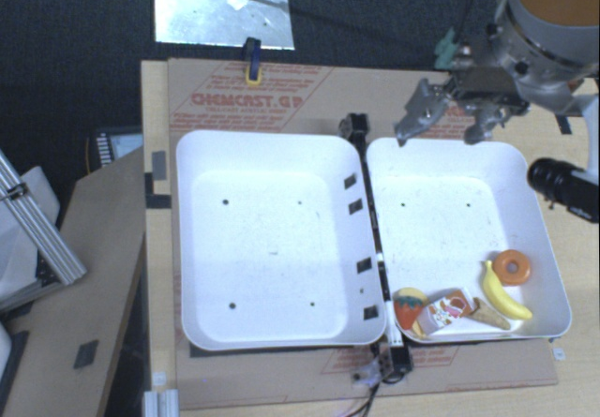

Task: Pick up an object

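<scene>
Worktop [281, 87] w/ two white bins. Hand [441, 127] hangs over right bin's [450, 218] far rim, fingers spread, holding nothing. Banana [502, 293], orange ring [511, 266] & small toys sit in near-right corner. Approach step, I'd say; next: travel to corner, descend, pinch.

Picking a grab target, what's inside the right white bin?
In the right white bin, near corner: yellow banana, orange ring, orange-red fruit, small printed packet. Anything under them is hidden.

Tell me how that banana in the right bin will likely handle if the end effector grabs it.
The banana looks like smooth, rigid toy plastic, so probably light but slippery. Its curve may make it pivot. The orange ring appears to touch its upper end and may get nudged.
</scene>
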`<state>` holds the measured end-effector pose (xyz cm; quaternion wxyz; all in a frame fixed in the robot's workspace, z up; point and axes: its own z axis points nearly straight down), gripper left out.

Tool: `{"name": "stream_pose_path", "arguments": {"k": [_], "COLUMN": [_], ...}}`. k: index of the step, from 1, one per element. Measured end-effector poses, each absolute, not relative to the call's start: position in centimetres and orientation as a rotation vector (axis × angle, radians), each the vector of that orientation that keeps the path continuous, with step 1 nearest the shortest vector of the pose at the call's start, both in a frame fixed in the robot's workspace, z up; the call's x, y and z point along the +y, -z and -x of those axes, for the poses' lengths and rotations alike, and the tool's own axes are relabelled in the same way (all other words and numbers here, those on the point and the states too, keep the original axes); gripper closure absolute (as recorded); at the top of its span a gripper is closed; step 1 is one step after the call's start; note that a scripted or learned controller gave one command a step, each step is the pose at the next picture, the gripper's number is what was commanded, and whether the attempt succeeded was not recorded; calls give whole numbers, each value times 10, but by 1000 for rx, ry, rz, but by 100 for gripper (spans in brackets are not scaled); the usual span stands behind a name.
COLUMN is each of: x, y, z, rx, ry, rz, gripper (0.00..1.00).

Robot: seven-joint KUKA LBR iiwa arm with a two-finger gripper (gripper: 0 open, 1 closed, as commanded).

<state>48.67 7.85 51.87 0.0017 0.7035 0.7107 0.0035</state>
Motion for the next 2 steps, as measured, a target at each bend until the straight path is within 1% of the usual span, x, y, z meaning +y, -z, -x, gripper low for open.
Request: {"name": "stream_pose_path", "arguments": {"k": [1, 2], "x": [190, 183], "y": [-536, -546], "z": [-485, -487], "rx": [2239, 2228], "ry": [-10, -8], "rz": [-2204, -2214], "gripper": [0, 100]}}
